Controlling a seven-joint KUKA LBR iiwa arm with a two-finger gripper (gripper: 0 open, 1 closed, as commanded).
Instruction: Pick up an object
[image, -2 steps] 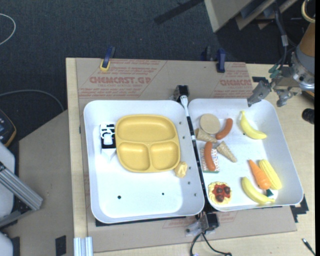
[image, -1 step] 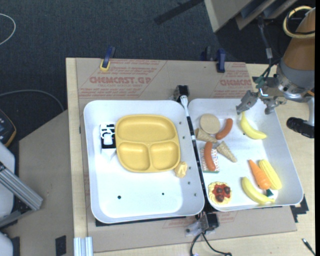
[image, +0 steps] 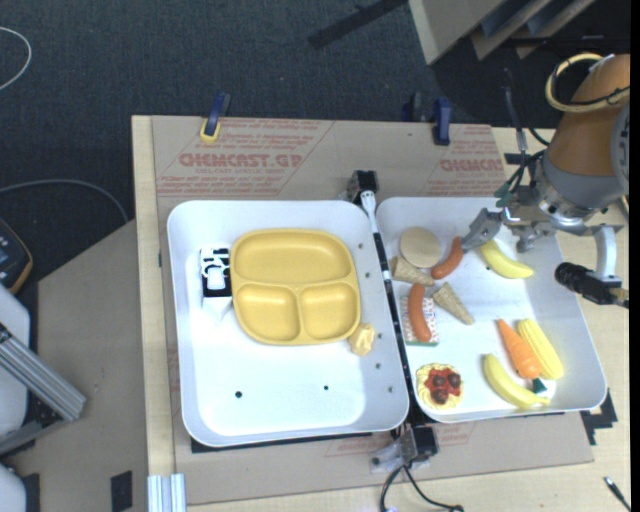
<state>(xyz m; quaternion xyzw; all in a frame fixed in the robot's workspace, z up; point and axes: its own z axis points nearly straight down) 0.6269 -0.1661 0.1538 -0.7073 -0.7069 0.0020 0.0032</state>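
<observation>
My gripper (image: 503, 234) hangs over the back of the right bin (image: 580, 330), fingers spread open and nothing between them. One finger (image: 482, 227) is just above the upper end of a red sausage (image: 448, 258). A small yellow banana (image: 507, 263) lies right below the gripper. Around them sit a round tan bun (image: 420, 245), a second sausage (image: 418, 314) and two tan wedges (image: 452, 302). Nearer the front lie a carrot (image: 516, 349), a corn cob (image: 542, 347), a larger banana (image: 510, 384) and a small pizza (image: 440, 384).
The left bin (image: 290, 410) holds a yellow divided tray (image: 295, 285), a black-and-white card (image: 214, 272) and a small yellow piece (image: 362, 340). A black divider clip (image: 364, 184) sits between the bins at the back. The arm's grey-and-orange body (image: 590, 130) looms at the upper right.
</observation>
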